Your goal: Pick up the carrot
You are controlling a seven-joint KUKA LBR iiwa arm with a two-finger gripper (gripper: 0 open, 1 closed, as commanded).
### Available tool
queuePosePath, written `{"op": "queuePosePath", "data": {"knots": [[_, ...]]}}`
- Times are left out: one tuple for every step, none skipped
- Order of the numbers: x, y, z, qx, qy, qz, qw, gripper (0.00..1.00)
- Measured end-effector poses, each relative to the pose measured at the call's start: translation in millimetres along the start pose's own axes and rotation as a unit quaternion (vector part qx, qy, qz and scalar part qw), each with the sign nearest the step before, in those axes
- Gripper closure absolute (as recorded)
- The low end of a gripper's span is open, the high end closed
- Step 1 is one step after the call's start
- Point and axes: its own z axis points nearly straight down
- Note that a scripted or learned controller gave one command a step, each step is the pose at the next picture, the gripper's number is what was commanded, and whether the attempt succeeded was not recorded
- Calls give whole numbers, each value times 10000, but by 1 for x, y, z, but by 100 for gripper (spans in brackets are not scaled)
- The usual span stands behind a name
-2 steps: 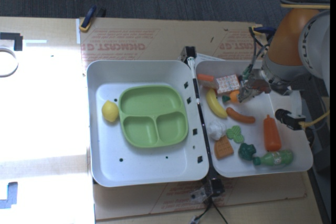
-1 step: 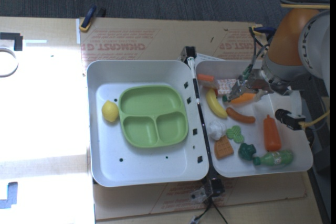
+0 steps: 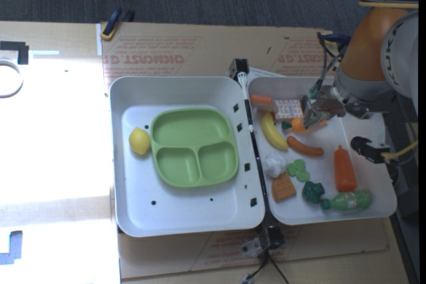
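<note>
1. End effector (image 3: 318,114) sits low in the right bin (image 3: 379,209), upper middle of that bin, right of frame centre. An orange piece shows right at its tip, about where the fingers meet.
2. Grip state: cannot tell. The metal parts blur together from this slanted overhead angle, so whether it is clamped on anything is unclear.
3. Carrot (image 3: 310,122): I take it to be that small orange piece with a bit of green beside it, directly under the tip, touching or nearly touching. It looks level with the bin floor, not lifted.
4. Just beside it: banana (image 3: 272,132) to the left, sausage (image 3: 305,147) just below, a small printed packet (image 3: 287,108) up-left.
5. Further out in the same bin: orange bottle (image 3: 344,169) lower right, broccoli (image 3: 313,192) and green bottle (image 3: 349,201) along the bottom edge, cracker-like piece (image 3: 283,188) lower left.
6. Left bin (image 3: 126,209), centre of frame: green divided plate (image 3: 195,155) with a lemon (image 3: 139,141) touching its left side.
7. Both bins rest on cardboard on the desk (image 3: 53,143).
8. Progress, my read: approach done, tool at the target. Left to do: a confirmed grasp and the lift clear of the bin. Crowding from banana and sausage could spoil the pick.
</note>
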Motion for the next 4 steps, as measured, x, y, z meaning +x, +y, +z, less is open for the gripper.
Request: {"op": "queuePosePath", "data": {"knots": [[0, 0, 0, 0, 0, 1, 10000, 0], [4, 38, -43, -76, -21, 640, 9979, 0], [-13, 17, 13, -79, -32, -1154, 9933, 0], [-13, 18, 4, -84, -31, -1145, 9934, 100]]}}
